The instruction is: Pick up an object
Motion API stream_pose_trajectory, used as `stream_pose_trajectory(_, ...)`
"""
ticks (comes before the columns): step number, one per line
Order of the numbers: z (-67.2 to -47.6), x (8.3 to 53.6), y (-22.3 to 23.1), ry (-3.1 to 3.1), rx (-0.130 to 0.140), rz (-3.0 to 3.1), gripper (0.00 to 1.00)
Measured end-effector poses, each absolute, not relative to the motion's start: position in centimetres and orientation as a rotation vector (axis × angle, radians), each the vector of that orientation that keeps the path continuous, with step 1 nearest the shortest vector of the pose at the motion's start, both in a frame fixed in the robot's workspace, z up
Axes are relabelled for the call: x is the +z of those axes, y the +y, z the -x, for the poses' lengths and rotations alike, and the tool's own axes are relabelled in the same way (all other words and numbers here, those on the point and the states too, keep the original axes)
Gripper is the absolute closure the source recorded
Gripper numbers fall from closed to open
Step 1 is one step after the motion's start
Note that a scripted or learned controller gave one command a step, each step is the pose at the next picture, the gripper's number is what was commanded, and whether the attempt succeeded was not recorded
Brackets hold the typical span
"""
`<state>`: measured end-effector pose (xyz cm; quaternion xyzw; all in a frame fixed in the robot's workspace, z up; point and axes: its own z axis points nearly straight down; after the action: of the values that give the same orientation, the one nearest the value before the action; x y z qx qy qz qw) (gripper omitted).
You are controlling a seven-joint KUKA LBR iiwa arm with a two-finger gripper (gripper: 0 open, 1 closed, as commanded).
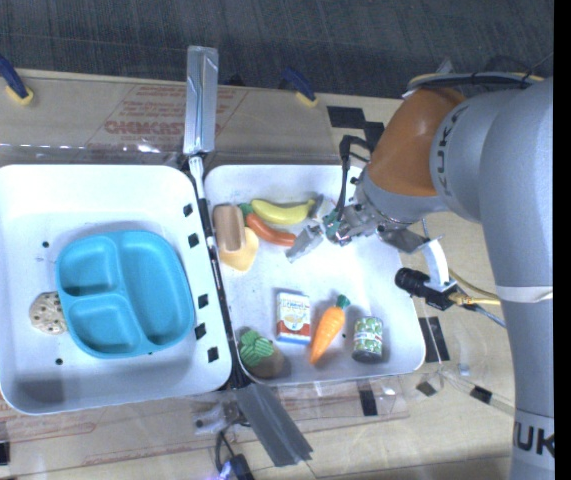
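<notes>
Carrot lies at the right bin's near edge, between a small carton and a green can; judged light, stiff and smooth, it is best gripped across its thick orange middle. Gripper hangs farther back, beside the banana and sausage; its opening cannot be determined. Left bin carries a blue tray. Cardboard covers the bench far edge.

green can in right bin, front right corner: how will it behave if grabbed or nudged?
The green can looks rigid and round, so it would probably roll if knocked over. It stands upright close to the carrot, so a nudge may tip it. Its smooth sides could slip.
</notes>
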<state>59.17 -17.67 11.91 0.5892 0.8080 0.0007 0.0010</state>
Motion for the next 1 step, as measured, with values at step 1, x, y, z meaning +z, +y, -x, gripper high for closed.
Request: stream_pose_trajectory(1, -47.92, 9.66, -16.56, 2.463, 0.007, -1.945, 0.00)
